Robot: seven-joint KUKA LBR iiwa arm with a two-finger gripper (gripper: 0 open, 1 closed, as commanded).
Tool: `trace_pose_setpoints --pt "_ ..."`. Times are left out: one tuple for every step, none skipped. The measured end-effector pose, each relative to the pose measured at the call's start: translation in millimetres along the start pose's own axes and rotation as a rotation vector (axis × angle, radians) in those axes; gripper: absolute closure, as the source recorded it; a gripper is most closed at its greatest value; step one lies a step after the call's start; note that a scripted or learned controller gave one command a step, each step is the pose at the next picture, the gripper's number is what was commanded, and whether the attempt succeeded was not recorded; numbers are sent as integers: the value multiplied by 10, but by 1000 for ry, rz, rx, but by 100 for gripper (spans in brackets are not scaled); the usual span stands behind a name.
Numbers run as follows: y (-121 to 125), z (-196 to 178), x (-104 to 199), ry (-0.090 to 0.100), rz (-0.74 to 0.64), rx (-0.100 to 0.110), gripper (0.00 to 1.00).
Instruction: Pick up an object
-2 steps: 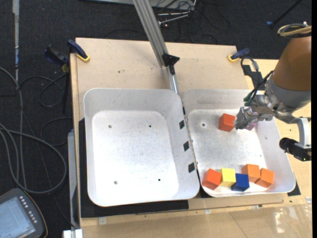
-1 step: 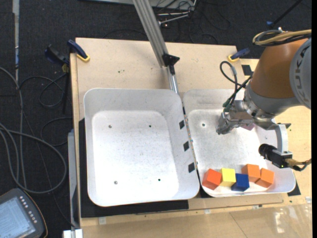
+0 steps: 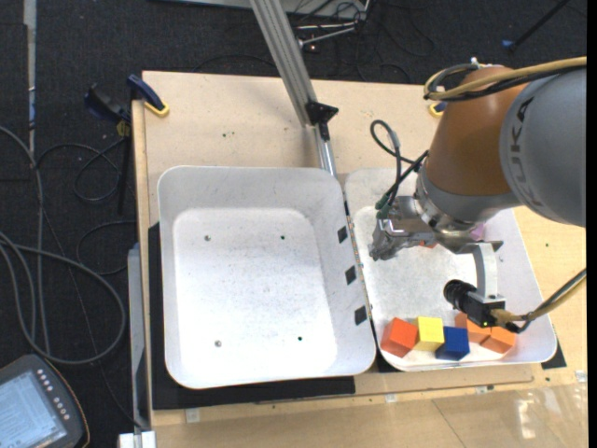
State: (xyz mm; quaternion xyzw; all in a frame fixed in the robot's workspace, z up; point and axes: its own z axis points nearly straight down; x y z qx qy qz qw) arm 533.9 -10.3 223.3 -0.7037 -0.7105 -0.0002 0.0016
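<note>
Several small blocks lie along the near edge of the right bin (image 3: pixel 532 278): an orange block (image 3: pixel 401 335), a yellow block (image 3: pixel 430 330), a blue block (image 3: pixel 454 343) and another orange block (image 3: pixel 492 335). My gripper (image 3: pixel 385 238) hangs over the left part of the right bin, close to the wall shared with the left bin. It is well behind the blocks and apart from them. Nothing shows in its grasp. The bulky orange and grey wrist (image 3: pixel 476 157) hides the far part of the right bin.
The left bin (image 3: pixel 187 194) lies beside the right one with a speckled white floor. A slanted metal pole (image 3: pixel 284 49) runs from the top down to the gap between the bins. A white bracket with a black part (image 3: pixel 471 292) hangs from the arm above the blocks.
</note>
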Motion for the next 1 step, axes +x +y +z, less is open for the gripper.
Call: trace_pose_setpoints --pt "-134 -144 496 -1 0 -3 100"
